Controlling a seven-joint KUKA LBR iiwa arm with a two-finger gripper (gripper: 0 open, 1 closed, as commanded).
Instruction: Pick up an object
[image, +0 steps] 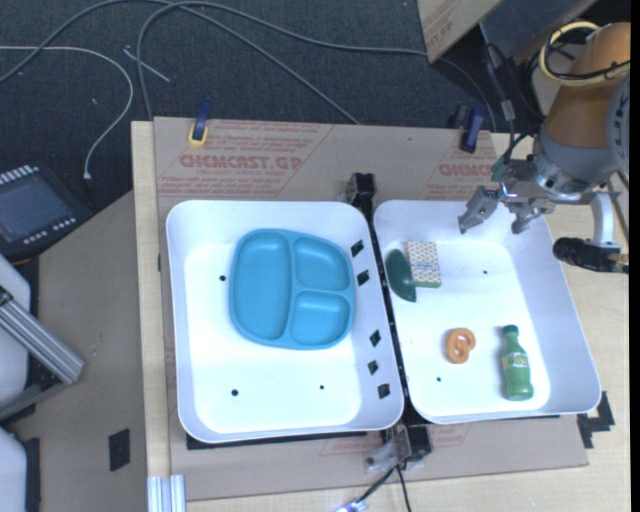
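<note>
**Operator:** Camera view, looking down at a slant: from my remote desk I see the bench carrying two shallow white bins side by side. The left bin holds a blue divided plate, lying flat near its middle.

**Desk:** And the arm?

**Operator:** The grey arm, orange band above the wrist, comes in from the right and hangs over the far right corner of the right bin. Its gripper sits above the bin's rear rim, both fingers splayed apart with nothing between them.

**Desk:** Where are the things it could pick?

**Operator:** All in the right bin, well apart from the gripper. A green bottle lies near the front right. A dark green piece rests against the bin's left wall, touching a small checkered block just beside it. Smallest is an orange pretzel-shaped piece, just left of the bottle, not touching it.

**Desk:** Anything else?

**Operator:** Cables trail across the dark floor behind the bench, and a blue clamp grips the board's far left edge.
</note>
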